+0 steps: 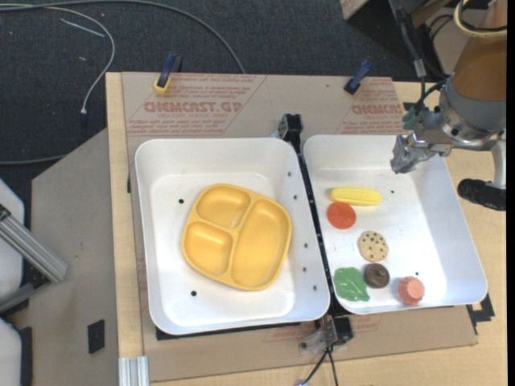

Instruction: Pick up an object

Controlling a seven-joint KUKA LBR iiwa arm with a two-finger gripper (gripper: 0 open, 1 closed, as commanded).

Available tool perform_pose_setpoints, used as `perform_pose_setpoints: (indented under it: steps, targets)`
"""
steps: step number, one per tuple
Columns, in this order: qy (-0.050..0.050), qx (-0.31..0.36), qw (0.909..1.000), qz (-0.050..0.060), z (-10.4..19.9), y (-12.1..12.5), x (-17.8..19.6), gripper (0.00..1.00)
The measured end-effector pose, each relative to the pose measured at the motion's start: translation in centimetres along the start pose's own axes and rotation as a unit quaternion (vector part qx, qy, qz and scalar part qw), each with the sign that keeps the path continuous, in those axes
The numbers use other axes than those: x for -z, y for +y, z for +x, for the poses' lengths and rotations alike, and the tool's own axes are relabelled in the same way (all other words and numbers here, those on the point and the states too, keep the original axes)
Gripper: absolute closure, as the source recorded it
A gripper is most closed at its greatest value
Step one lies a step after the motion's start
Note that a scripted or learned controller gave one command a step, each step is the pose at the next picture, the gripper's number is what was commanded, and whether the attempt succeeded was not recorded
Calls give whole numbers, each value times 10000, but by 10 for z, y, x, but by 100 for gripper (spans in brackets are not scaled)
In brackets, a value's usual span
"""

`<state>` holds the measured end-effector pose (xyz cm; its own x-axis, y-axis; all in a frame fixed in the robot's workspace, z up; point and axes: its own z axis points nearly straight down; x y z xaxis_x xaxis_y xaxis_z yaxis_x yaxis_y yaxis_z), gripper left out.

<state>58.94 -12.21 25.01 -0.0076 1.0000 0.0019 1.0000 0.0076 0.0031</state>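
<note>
White plastic forms two shallow bins set side by side on a cardboard-covered bench point(241, 95). The left bin point(161, 215) holds a yellow divided plate point(237, 236) with three compartments, lying near the bin's middle. The right bin point(451, 223) holds six small toy foods. A yellow corn cob point(356, 196) lies toward the far side, with a red tomato point(341, 215) just beside it on the near side. A speckled cookie point(372, 246) sits below those. Along the near edge sit a green leafy piece point(351, 284), a dark brown doughnut point(376, 276) touching it, and a pink cupcake point(411, 289) a little apart. The grey arm reaches in from the right, and its gripper point(404, 158) hangs over the far part of the right bin, right of the corn cob and apart from it. Nothing is seen between its fingers; whether they are spread or closed cannot be told.
</note>
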Motion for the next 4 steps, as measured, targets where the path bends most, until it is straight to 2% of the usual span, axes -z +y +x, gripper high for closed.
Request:
perform_pose_setpoints:
  steps: [1,2,3,4]
  targets:
    - [6,-8,10000,28,45,5,-9,100]
    - [4,0,10000,5,107,16,-6,100]
    - [2,-7,10000,5,154,31,-6,100]
    - [2,-10,10000,35,202,29,-19,100]
